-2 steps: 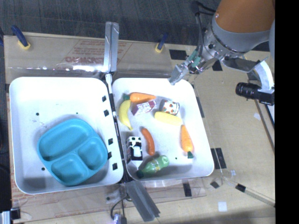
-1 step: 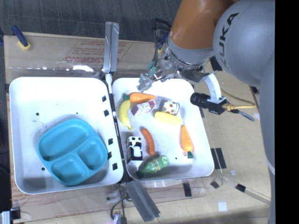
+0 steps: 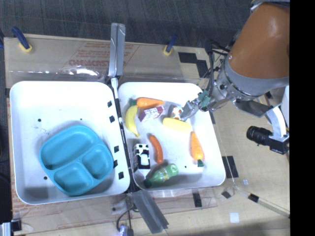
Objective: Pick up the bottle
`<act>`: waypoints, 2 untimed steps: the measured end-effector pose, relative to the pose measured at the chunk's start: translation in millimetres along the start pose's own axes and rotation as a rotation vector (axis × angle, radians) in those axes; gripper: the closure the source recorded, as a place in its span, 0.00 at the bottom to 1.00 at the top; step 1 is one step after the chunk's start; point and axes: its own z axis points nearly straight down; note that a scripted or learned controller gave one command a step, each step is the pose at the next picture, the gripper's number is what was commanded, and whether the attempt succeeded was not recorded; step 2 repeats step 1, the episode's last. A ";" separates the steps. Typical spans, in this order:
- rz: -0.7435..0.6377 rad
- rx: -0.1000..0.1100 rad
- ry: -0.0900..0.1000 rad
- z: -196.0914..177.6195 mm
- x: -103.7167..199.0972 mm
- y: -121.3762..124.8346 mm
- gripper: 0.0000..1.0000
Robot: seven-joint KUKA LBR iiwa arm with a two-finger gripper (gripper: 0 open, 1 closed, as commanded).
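Observation:
The bottle (image 3: 161, 175) is green and lies on its side at the front edge of the right bin (image 3: 209, 173), cap end toward the right. My gripper (image 3: 190, 108) hangs over the back right part of that bin, just above a yellow lemon-like piece (image 3: 177, 125). It is far from the bottle, which lies toward the front and slightly left of it. A small white and red item (image 3: 175, 113) sits right by the gripper's tip.
The right bin also holds a banana (image 3: 131, 119), two carrots (image 3: 149, 102) (image 3: 197, 148), a purple pack (image 3: 152, 113), an orange sausage (image 3: 156, 148) and a black and white toy (image 3: 142, 156) beside the bottle. A blue divided plate (image 3: 74, 161) lies in the left bin (image 3: 24, 102).

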 end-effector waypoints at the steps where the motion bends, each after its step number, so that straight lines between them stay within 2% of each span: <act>1: -0.207 0.000 0.000 -22.3 -68.1 -34.0 1.00; 2: -0.207 0.000 0.000 -22.3 -68.1 -34.0 1.00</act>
